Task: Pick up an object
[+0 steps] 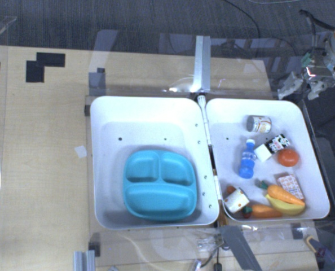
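Note:
My gripper (303, 86) hovers past the far right corner of the right bin (308, 130), outside its rim. It is open, with nothing between its fingers. In the right bin lie a small tin can (259, 123), a blue bottle (247, 158), a white block (263, 152), a black-and-white patterned piece (278, 143) and a red tomato (288, 157). Along the bin's near edge sit a pink packet (290, 183), a carrot (282, 193) on a banana (289, 206), a second carrot (261, 211) and a white cup (237, 199).
The left bin (108, 151) holds a blue divided plate (160, 184). A metal post (201, 61) rises behind the seam between the bins. Cables run over the dark floor at the back.

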You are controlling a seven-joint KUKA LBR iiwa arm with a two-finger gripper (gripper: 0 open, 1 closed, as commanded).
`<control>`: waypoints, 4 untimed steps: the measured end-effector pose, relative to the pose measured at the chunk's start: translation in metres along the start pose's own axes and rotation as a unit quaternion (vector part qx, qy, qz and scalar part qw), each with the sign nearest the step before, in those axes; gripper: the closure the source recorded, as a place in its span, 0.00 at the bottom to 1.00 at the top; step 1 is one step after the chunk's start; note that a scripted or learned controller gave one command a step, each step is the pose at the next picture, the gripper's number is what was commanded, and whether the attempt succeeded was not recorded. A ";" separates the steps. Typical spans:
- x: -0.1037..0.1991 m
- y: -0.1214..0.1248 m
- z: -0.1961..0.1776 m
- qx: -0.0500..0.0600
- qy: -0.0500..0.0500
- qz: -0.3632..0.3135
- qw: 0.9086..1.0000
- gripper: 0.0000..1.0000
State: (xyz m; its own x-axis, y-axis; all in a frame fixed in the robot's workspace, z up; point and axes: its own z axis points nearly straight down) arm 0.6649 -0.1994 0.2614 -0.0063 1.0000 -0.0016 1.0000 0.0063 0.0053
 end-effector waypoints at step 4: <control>0.070 0.006 0.021 -0.003 0.000 -0.126 0.992 1.00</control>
State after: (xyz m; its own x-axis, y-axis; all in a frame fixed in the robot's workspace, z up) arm 0.6710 -0.1298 0.2403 -0.2555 0.9668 -0.0037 0.9668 0.2555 0.0098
